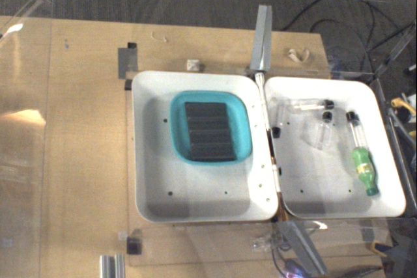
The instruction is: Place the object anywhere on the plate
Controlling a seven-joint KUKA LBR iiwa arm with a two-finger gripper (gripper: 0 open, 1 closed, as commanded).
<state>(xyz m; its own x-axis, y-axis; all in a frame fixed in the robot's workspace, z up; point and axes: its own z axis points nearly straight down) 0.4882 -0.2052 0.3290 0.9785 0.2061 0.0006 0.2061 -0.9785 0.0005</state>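
The bench (78, 140) carried two white bins; the left bin (150, 198) held a teal plate (242, 133) with a dark ridged insert, near its far edge. In the right bin (306, 198), a green bottle (363, 168) lay by the right wall beside clear tubes (322, 119). Being see-through, round and crowded, those might roll or get grabbed by mistake. I could not tell the claw's state.

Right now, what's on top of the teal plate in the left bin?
A dark ribbed rectangular block lies flat on the teal plate, covering its centre; the plate surface beneath it is hidden.
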